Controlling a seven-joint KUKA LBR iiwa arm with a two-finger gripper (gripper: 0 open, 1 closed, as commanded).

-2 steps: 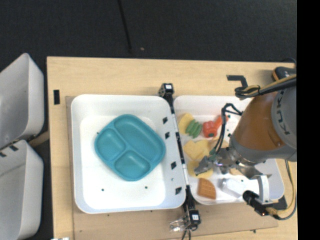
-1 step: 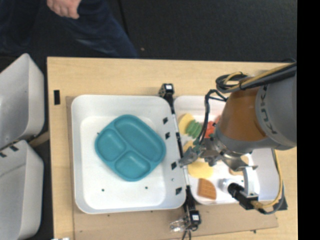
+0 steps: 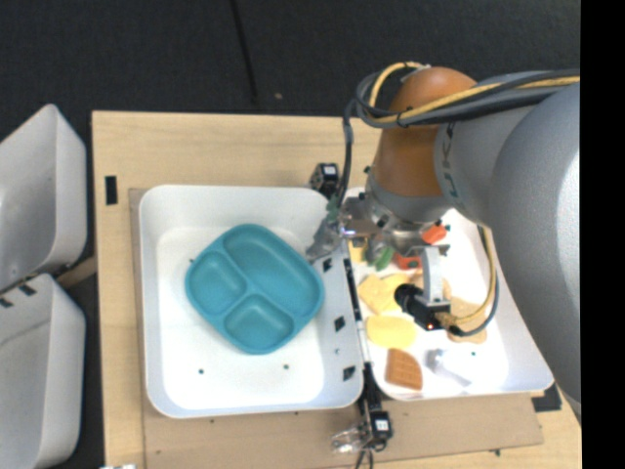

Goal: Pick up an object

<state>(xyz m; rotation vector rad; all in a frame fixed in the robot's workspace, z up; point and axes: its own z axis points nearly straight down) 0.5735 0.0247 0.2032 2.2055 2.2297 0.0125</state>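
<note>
A teal divided plate (image 3: 254,286) lies in the left bin (image 3: 166,369). The right bin (image 3: 508,360) holds several small food-like items: a pale yellow piece (image 3: 379,292), a yellow round piece (image 3: 391,331), a brown waffle-like piece (image 3: 402,368), a tan ring-like piece (image 3: 467,316), a small white-grey piece (image 3: 447,367), and green (image 3: 381,257) and orange (image 3: 433,233) bits under the wrist. The gripper (image 3: 391,252) hangs low over the back of the right bin, just above these items, and the arm's wrist hides its fingers.
The grey arm with its orange band (image 3: 420,135) and cables covers the back right of the bench and part of the right bin. The divider between the bins (image 3: 344,301) runs just left of the gripper. White boxes (image 3: 34,223) stand at the far left.
</note>
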